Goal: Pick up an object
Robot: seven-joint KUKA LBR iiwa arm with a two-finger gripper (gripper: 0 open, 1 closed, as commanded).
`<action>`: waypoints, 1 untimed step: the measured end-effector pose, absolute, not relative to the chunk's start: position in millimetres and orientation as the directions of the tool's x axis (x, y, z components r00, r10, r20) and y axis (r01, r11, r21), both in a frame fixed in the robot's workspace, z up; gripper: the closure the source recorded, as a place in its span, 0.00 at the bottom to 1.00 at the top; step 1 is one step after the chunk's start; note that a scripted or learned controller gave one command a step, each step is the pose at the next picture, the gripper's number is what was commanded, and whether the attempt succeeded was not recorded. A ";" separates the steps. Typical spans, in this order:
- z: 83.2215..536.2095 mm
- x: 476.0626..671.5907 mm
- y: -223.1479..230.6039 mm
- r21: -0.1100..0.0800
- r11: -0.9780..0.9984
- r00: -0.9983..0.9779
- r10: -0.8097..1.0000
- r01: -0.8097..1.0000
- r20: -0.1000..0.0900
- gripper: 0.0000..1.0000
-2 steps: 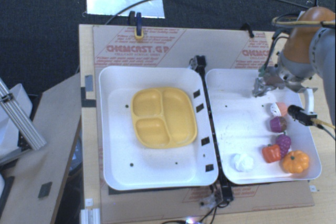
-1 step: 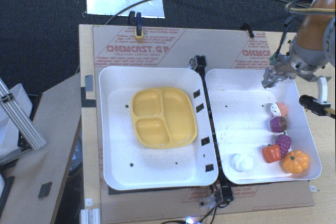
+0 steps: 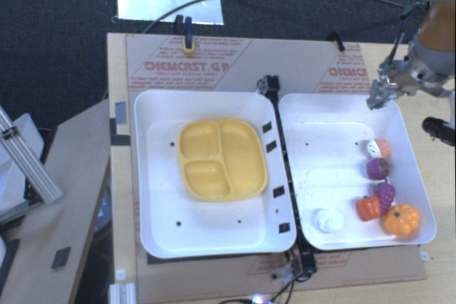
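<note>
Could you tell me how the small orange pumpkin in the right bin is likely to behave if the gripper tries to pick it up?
The pumpkin looks round and smooth, so it may slip or roll when pinched. It sits in the right bin's corner beside the red piece, which would probably get nudged. The gripper is at the far rim.
</note>
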State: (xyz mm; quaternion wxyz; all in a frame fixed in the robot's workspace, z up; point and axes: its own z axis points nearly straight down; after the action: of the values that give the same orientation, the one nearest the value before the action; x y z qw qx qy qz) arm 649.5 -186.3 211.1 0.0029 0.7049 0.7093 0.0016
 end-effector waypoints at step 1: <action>237.0 650.7 -186.3 0.005 0.007 -0.007 1.000 1.000 -0.001 1.00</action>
State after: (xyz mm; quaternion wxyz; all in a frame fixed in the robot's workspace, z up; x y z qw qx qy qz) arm 650.7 -186.3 237.0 0.0021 0.7046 0.7096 0.0012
